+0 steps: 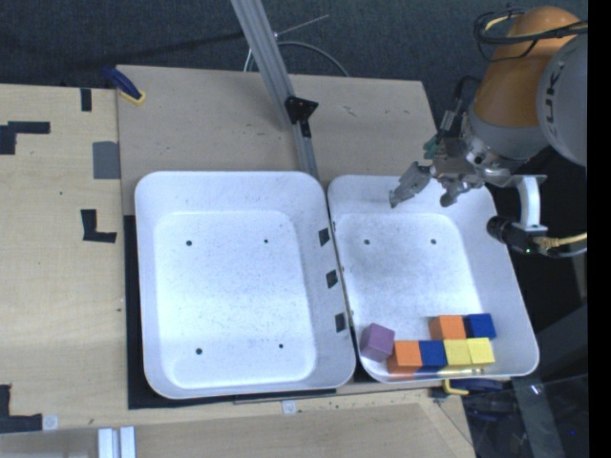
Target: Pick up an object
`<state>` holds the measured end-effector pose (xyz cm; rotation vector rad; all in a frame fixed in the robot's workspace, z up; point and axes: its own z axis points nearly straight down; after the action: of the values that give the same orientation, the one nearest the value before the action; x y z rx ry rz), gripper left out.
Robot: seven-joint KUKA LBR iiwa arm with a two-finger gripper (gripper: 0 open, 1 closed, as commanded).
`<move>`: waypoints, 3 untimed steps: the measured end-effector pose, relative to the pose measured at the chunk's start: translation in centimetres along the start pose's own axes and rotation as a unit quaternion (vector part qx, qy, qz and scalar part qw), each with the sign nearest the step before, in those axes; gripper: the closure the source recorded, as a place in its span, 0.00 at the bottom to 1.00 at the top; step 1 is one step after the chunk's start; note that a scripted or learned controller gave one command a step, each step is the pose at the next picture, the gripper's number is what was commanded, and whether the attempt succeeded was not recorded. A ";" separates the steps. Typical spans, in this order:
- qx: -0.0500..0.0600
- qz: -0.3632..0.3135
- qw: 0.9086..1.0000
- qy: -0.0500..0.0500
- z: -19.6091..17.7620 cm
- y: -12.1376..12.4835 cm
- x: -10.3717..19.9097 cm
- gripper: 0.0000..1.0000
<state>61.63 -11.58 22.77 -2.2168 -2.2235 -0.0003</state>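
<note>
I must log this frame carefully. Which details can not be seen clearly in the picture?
- Two-finger gripper, camera view: too small and blurred to judge the finger gap.
- Small coloured cubes in the right white bin: packed close, so hidden faces and any stacking are unclear.
- Grey arm: cut off by the right edge.
</note>
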 end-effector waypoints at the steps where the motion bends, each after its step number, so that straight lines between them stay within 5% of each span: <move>1: 0.002 0.000 1.000 -0.001 5.6 2.5 1.8 0.00; 2: 0.004 0.001 1.000 -0.001 13.4 2.6 2.7 0.00; 3: 0.000 0.000 1.000 0.000 11.9 2.8 2.8 1.00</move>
<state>64.37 -8.78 10.88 -2.2173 -2.2220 0.0007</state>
